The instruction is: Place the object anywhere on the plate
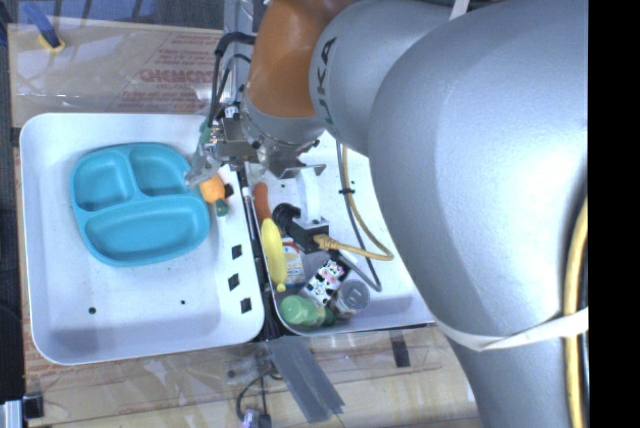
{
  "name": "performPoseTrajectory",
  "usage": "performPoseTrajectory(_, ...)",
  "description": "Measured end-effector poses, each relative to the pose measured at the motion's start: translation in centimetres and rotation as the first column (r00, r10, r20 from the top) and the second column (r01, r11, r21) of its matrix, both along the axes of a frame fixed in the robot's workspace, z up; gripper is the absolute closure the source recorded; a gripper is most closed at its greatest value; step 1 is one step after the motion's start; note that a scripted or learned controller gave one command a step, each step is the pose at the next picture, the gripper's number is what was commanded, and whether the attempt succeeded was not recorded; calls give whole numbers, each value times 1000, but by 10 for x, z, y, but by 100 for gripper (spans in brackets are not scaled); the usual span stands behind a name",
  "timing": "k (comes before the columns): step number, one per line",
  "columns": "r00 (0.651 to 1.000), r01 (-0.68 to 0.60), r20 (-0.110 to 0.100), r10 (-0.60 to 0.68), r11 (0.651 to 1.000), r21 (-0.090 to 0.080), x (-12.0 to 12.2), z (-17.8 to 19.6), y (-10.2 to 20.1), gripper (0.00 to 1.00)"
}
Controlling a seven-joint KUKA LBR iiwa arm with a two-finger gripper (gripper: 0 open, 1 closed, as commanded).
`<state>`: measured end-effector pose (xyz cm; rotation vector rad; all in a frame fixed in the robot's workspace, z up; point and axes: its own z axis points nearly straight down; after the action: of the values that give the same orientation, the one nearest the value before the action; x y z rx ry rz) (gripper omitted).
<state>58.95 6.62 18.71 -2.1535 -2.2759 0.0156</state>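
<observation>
Slanted overhead view of both bins

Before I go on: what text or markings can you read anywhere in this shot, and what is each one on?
"CHEMCO...": red print on the clear sheet behind the left bin; the rest is blurred.
"KA": part of a dark logo on the arm beside its orange band.
Bottle label in the right bin: too small to read.

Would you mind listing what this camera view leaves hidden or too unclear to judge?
- Gripper: dark parts cluster under the wrist, so whether it grips the orange object is unclear.
- Right bin: the arm covers most of it.
- Items near the yellow object: piled and small, hard to identify.
- Blue plate: fully visible, but its right rim meets the gripper area, contact unclear.
</observation>
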Motion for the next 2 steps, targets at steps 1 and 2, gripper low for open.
performPoseTrajectory(1, 1000, -4, -10, 4, 1000, -2, 0, 5, 0, 100)
performPoseTrajectory(2, 1000, -9, -19, 9, 1000, -4, 0, 10, 0, 100)
